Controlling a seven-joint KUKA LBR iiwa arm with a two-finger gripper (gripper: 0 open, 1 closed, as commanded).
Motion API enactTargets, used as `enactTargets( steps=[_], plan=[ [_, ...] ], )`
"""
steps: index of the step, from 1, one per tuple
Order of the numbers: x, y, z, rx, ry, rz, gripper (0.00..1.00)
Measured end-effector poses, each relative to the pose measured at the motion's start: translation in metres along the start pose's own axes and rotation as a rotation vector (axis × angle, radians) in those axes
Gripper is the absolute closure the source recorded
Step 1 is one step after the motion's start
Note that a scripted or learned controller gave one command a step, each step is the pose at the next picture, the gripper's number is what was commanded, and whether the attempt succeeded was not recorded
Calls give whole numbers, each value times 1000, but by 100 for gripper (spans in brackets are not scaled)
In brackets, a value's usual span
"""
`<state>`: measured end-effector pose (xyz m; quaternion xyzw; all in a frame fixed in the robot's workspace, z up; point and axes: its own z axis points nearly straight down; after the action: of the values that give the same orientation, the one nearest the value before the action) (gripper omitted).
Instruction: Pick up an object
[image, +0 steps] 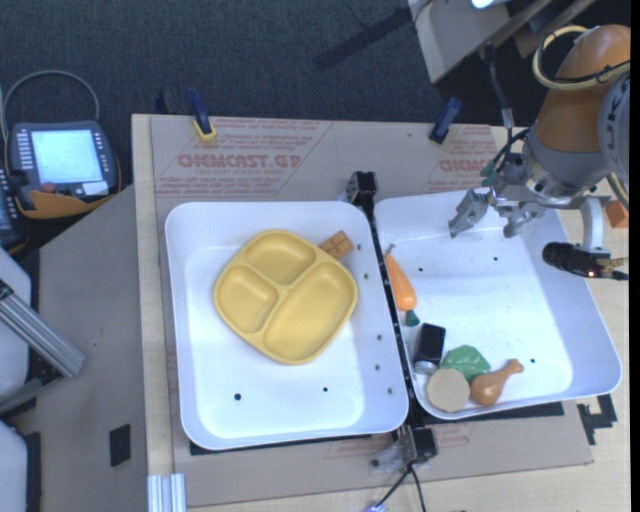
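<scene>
In the right white bin (560, 330), near its front left corner, lies a small cluster of toy foods: an orange plastic carrot (401, 284) along the left wall, a small black rectangular block (430, 343) below it, a green leafy plastic piece (466, 359), a tan round disc (449, 390) and a brown toy drumstick (495, 381). The disc, green piece and drumstick touch one another; the carrot lies apart and is the easiest pick.

The two-finger gripper (490, 212) hangs over the bin's far edge, well apart from all of these, fingers spread and nothing between them.

Handling, judged: the carrot is likely light, rigid, smooth moulded plastic, so it may slip or roll. Best taken across its thicker middle, fingers closing across the long axis. The drumstick offers a narrow shank but lies pressed against the disc.

Obstructions: the carrot sits just beside the bin's left wall, so one finger has little room on that side. The black block lies near its tip.

Elsewhere: the left white bin (200, 380) holds a yellow three-compartment plastic plate (286, 296) and a small brown block (336, 244) at its far edge.
</scene>
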<state>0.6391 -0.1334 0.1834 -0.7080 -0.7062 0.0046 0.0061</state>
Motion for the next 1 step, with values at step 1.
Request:
enactTargets(
  steps=[1],
  plan=[
    [0, 3, -8, -15, -2, -3, 0]
  ],
)
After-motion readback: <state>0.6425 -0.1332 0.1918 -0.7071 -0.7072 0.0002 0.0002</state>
